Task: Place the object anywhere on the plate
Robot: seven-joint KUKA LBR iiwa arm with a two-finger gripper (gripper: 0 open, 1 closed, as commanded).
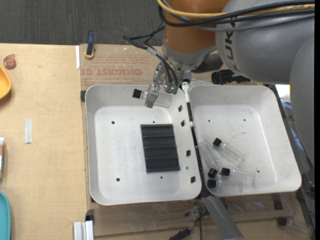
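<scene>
The left bin [100, 149] holds a black ribbed rectangular plate [160, 147], lying flat near its middle. The right bin [270, 134] holds several clear vials with black caps [222, 161], clustered toward its near left corner. The gripper [156, 98] hangs over the far edge of the left bin, above the plate's far end. A clear vial with a black cap [142, 95] lies crosswise at its tips, seemingly pinched between the fingers. This vial sits apart from the plate, not touching it.
</scene>
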